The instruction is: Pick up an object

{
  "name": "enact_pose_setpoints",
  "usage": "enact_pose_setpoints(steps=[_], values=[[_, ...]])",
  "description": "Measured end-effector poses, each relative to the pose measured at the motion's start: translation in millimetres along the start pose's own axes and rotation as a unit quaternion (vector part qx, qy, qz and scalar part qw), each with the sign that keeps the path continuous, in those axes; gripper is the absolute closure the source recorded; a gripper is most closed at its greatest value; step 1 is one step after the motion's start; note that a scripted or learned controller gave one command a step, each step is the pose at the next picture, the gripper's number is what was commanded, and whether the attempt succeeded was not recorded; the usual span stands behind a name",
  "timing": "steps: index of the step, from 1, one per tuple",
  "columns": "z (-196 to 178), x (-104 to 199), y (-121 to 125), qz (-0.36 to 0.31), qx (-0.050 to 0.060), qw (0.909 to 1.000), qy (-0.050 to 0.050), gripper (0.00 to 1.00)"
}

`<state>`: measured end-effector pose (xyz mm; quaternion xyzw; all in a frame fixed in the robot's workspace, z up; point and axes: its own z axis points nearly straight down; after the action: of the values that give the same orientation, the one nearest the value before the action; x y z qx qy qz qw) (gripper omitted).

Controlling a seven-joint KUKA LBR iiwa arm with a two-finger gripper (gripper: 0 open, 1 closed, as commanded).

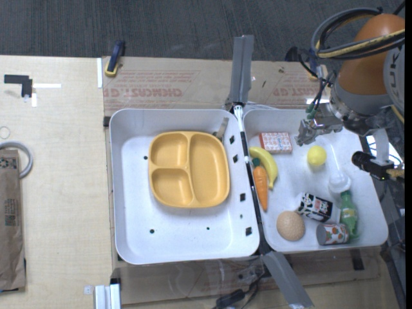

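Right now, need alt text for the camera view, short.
A grey arm's claw hovers over the right bin, near a yellow ball, banana, carrot, small box, egg, can and bottle. The left bin holds a yellow divided plate.

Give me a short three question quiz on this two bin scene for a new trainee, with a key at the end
1. True or false: the yellow divided plate lies in the left bin.
2. Multiple choice: which item lies right beside the banana in the right bin? A) a carrot B) the small can C) the green bottle
3. Fill in: the end effector hangs over the right bin near a small round ____ fruit.

Key
1. True.
2. A: the carrot lies alongside the banana, while the small can and the green bottle sit at the bin's near right corner.
3. Yellow: the lemon lies just below and to the right of the end effector in this view.
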<state>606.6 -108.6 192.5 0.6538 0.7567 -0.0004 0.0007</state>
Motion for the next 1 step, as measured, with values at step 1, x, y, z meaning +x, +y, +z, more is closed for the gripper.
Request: enact_pose_setpoints(steps=[1], values=[[-8.7,-32.9,-70.4,-0.045,0.000,0.9990,0.000,1.00]])
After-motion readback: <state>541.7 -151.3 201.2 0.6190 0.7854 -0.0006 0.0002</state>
